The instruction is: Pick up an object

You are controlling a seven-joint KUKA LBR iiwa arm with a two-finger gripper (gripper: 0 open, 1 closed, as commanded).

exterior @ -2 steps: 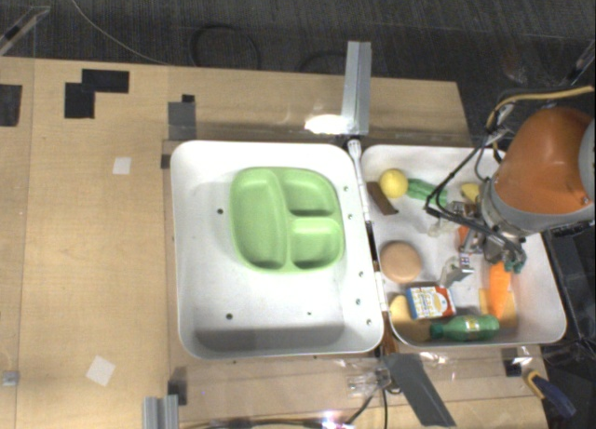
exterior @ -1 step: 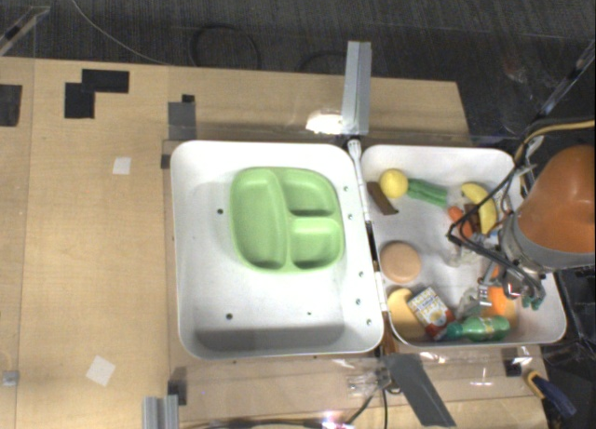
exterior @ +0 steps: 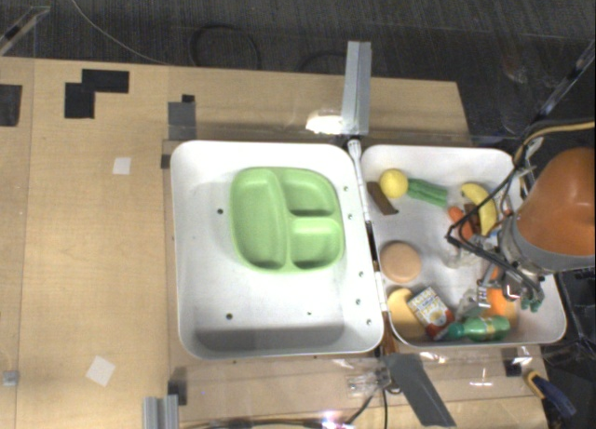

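Bottom of right bin: green bottle lying on its side along the near wall, beside a small printed carton; its print is too small to read.
Right bin: also holds a yellow lemon, green cylinder, banana, tan round disc and small orange piece.
Left bin: holds a green divided tray.
Gripper: low over the right bin's right side, just above the orange piece; jaw state cannot be told.
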